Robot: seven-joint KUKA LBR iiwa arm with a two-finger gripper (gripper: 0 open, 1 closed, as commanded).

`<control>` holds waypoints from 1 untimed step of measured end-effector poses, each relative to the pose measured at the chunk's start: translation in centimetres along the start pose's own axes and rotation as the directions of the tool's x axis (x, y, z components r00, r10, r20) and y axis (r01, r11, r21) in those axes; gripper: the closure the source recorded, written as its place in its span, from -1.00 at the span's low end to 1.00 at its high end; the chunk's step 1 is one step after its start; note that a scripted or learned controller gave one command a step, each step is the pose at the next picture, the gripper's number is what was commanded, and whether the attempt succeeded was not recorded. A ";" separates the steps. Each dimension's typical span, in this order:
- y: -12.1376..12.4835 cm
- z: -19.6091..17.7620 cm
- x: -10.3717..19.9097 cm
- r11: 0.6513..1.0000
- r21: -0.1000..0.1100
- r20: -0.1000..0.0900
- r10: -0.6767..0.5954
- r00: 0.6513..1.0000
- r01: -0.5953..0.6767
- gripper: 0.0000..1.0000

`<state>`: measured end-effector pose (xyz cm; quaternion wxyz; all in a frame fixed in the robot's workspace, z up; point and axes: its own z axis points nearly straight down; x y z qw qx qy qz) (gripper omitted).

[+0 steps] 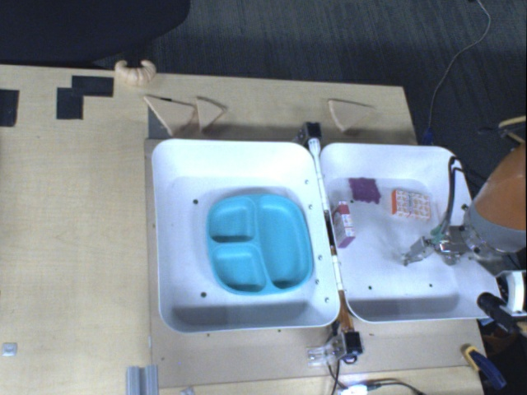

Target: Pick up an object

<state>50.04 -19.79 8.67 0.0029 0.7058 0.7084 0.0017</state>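
We see a wooden bench (74,245) bearing two shallow white bins side by side. The left bin (177,220) holds a turquoise divided tray (259,241), which lies flat at its centre and takes up most of the floor. The right bin (387,299) holds the loose candidates for picking. The arm (502,200) enters over this bin's right rim, its orange band above the wrist, so we judge the pick to be aimed here. The gripper (416,253) points leftward low over the bin floor with its fingers spread a little and nothing between them. Three small items lie apart from it: an orange-and-white patterned packet (411,204) nearest, above the fingertips; a purple cloth-like piece (364,190) farther toward the back; and a slim pink-and-white box (342,224) lying along the left wall. We judge the packet the likeliest target, being closest.
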 end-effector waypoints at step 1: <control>0.2 -1.2 0.0 1.000 -0.007 0.002 -0.001 1.000 0.001 1.00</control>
